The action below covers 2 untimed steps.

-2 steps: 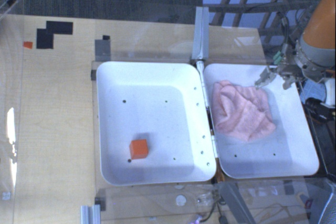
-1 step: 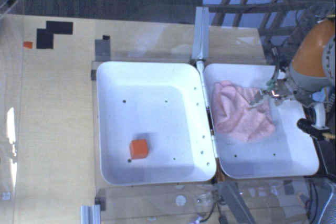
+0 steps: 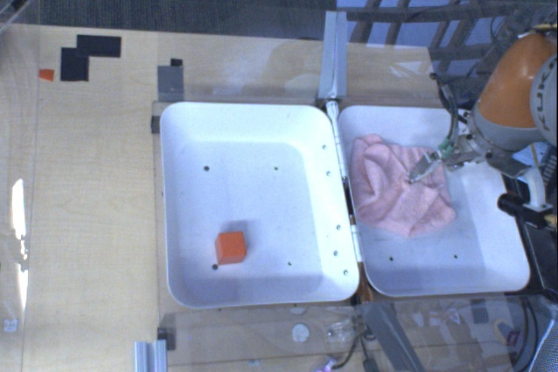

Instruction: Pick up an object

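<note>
Pale wood makes up the bench, and dark carpet lies beyond its far edge at 12 o'clock. We record 2 shallow white bins set side by side, edges touching along a metal divider, which we judge lets the arm work either one from its station at 3 o'clock.

The left bin contains 1 orange block, lying toward 7 o'clock of that bin's floor, apart from every wall. The right bin contains 1 crumpled pink cloth, heaped toward 10 o'clock of its floor and close to the divider wall. Either item could serve as the task's object; we judge the cloth to be the target, given where the arm is.

The arm reaches in from 3 o'clock, its orange band high over the right bin's far corner, wrist angled down toward 8 o'clock. The gripper tip sits at the cloth's upper edge, at or just above the fabric. We cannot tell how far the claw is parted, nor whether any cloth is caught in it; the detail is too small.

We assess the pickup as not yet shown complete.
</note>
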Each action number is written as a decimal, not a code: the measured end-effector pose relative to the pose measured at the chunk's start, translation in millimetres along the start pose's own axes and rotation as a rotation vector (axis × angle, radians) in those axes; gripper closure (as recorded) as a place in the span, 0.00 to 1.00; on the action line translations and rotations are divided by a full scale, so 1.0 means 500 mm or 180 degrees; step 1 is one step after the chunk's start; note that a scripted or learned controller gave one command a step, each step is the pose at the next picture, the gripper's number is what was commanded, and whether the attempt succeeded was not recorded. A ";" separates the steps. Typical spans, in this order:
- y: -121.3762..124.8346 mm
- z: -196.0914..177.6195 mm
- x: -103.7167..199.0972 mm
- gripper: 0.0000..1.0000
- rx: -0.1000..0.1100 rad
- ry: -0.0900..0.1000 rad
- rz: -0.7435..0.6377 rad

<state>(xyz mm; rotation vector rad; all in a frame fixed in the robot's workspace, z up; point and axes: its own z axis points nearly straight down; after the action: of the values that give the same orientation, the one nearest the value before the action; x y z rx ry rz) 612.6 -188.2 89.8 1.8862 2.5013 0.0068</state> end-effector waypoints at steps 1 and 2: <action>0.006 0.000 -0.003 0.00 -0.0001 -0.0002 -0.0099; -0.095 -0.002 -0.007 0.00 -0.0012 -0.0008 -0.0147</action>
<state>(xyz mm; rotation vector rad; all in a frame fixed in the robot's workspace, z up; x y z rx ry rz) 567.8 -204.8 90.5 1.8253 2.5406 0.0088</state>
